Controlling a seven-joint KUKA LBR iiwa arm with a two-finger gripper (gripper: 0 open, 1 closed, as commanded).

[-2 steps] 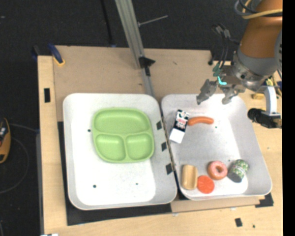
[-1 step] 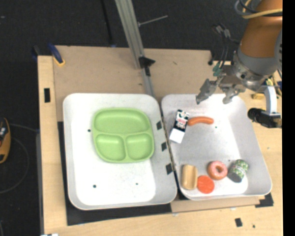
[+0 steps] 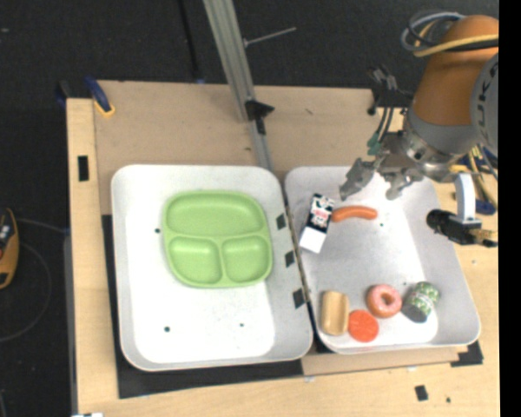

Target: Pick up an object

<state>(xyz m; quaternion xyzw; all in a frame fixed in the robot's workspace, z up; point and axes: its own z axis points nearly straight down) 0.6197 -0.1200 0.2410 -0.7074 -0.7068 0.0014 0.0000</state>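
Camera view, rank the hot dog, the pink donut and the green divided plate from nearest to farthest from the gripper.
1. Hot dog, just below the gripper in the right bin.
2. Pink donut, near that bin's front edge.
3. Green divided plate, in the left bin.

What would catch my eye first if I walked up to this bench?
Probably the bright green divided plate lying in the left bin. Next, the grey and orange arm, whose gripper hangs over the right bin just above an orange sausage. A pink donut lies near that bin's front edge.
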